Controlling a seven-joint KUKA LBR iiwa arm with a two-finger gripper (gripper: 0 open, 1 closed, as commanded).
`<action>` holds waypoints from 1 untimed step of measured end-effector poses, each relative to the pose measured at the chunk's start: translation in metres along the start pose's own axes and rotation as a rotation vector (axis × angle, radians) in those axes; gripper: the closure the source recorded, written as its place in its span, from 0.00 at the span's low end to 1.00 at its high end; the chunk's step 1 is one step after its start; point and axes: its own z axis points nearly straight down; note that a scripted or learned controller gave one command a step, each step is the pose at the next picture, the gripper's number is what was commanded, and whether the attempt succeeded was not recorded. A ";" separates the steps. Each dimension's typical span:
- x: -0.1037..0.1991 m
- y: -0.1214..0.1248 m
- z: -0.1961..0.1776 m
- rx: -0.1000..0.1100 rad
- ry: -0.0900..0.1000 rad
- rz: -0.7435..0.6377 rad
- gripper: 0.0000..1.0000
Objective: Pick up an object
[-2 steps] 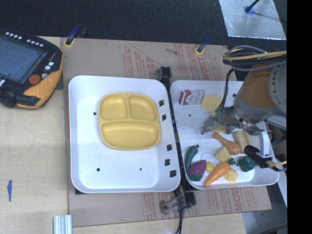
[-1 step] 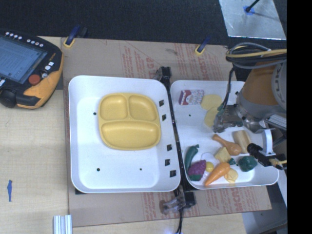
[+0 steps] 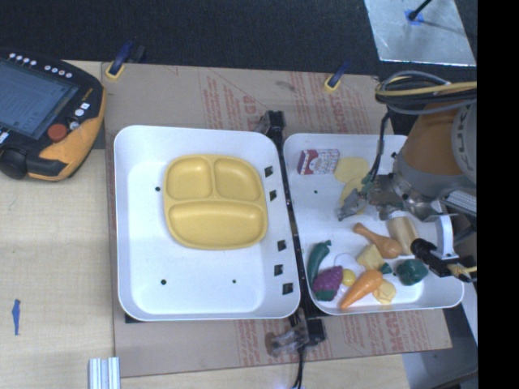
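Toy carrot (image 3: 361,287) lies at the right bin's (image 3: 312,154) front.
The tool (image 3: 354,209) (whether spread or closed, I cannot tell) hangs over that bin, near a yellow slice (image 3: 352,169).

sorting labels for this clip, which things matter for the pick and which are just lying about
For the job: hand; right white bin of toy food, such as orange plastic carrot, purple grapes, red-and-white carton.

Lying about: yellow divided plate, grey-orange control pendant.

robot lab, teach pendant (image 3: 45,116), clamped cardboard bench (image 3: 203,96), white bins (image 3: 138,298)
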 end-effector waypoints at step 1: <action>-0.051 -0.040 0.011 0.000 0.009 0.002 0.00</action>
